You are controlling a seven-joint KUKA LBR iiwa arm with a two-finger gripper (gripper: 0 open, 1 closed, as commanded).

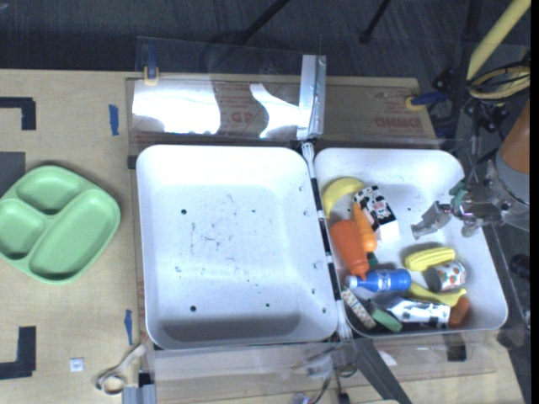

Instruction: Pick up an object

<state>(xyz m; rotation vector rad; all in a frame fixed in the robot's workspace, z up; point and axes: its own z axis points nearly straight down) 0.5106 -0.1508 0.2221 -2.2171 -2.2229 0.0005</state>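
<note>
**My claw above the right-hand shallow white plastic bin, nothing gripped.**

My two-finger metal claw [427, 219] hangs over the right-hand shallow white plastic bin [421, 165] with its fingers slightly parted and nothing between them. Just below my fingertips lies a ridged yellow toy corn cob [430, 257]; beyond it, a small speckled ball [452, 273] and a blue plastic bottle [383, 281]. Ahead of the claw, toward the bin's inner wall, lie a long orange plastic carrot [349, 244] and a yellow curved banana [338, 191]. Further ahead sits the left-hand white bin [160, 175], then a green sectioned plate [56, 223].

Arm [515, 154] cut off at right edge; toys [404, 310] overlap, lower ones partly hidden.
</note>
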